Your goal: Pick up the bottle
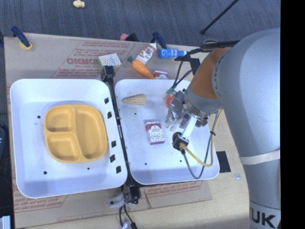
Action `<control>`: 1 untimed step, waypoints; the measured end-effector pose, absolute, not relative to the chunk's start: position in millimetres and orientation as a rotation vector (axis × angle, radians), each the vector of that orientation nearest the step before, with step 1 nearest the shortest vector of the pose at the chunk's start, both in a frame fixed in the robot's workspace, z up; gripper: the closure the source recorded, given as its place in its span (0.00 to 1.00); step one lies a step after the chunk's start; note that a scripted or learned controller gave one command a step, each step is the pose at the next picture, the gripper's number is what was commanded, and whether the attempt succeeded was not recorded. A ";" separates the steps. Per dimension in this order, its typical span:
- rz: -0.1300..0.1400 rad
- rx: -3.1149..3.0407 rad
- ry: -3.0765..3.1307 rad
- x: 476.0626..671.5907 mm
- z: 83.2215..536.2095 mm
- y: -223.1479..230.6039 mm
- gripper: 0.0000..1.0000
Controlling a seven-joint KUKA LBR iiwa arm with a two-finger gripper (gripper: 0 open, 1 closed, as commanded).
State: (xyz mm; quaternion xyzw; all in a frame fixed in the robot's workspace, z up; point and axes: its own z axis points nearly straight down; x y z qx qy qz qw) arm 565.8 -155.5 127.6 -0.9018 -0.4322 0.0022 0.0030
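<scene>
- Cardboard-covered surface [57, 63], two white bins side by side; dark carpet across the top of the frame.
- Left bin [19, 128]: holds a yellow divided tray [75, 132], nothing else seen.
- Right bin [143, 171]: an ice-cream cone [135, 99] near its upper left, a small red-and-white carton [154, 132] at centre.
- Arm enters from the right of the frame; orange band above the wrist, claw [177, 119] low over the right half of the right bin, just right of the carton.
- Claw state: cannot tell whether open or closed; wrist hardware and cabling hide it. No object visibly held.
- A small orange-red item [168, 99] sits right beside the wrist at the bin's upper right; identity unclear.
- Bottle [144, 54]: white with an orange-red label, lying outside the bins on the surface above the right bin, beside a carrot [142, 68] and a blue object [167, 53].
- Progress, as judged: pick not achieved. Bottle untouched, well apart from the claw; reach, grasp and lift all remain.
</scene>
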 end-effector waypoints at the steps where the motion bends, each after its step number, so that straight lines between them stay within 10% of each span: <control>1: 0.007 -2.863 -1.279 497.7 138.0 -139.2 1.00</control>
